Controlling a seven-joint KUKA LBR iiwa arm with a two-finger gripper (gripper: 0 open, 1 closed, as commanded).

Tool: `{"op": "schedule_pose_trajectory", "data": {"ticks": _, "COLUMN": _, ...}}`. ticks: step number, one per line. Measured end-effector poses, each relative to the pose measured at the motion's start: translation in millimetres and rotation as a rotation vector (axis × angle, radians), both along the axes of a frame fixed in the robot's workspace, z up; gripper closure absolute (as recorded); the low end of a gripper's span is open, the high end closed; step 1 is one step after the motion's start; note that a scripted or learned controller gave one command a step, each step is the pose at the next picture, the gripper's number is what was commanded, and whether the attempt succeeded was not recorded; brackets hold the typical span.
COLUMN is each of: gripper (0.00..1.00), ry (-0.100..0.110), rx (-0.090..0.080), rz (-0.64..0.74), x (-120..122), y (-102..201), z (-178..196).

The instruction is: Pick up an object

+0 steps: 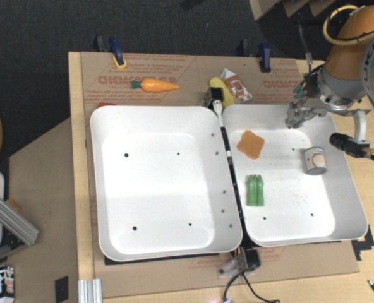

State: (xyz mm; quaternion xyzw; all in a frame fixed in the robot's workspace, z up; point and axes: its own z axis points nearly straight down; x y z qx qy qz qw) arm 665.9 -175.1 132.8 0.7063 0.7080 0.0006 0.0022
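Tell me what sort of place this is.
Probably a robotics lab's grasping test bench. A grey robot arm hangs its gripper over two white bins, toy food such as a carrot lies about, and clamps pin the cardboard base.

Hand low, arm angled leftward

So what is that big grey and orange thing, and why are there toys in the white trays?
That is a robot arm, reaching in from the right. The picture comes from one camera above the bench, looking down at a slant. At the arm's end is its gripper, a hand with two fingers, hanging over the far edge of the right bin. Nothing shows between its fingers. In that bin lie an orange piece, a green piece and a small can. The left bin sits beside it. A toy carrot rests on the bench behind the bins. The arm practises picking things up.
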Motion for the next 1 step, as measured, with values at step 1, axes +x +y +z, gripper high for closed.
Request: {"op": "schedule_pose_trajectory", "data": {"ticks": 1, "gripper": 1.00, "ry": -0.003, "rx": -0.002, "rz": 0.001, "x": 0.7, "y": 0.1, "z": 10.6}}
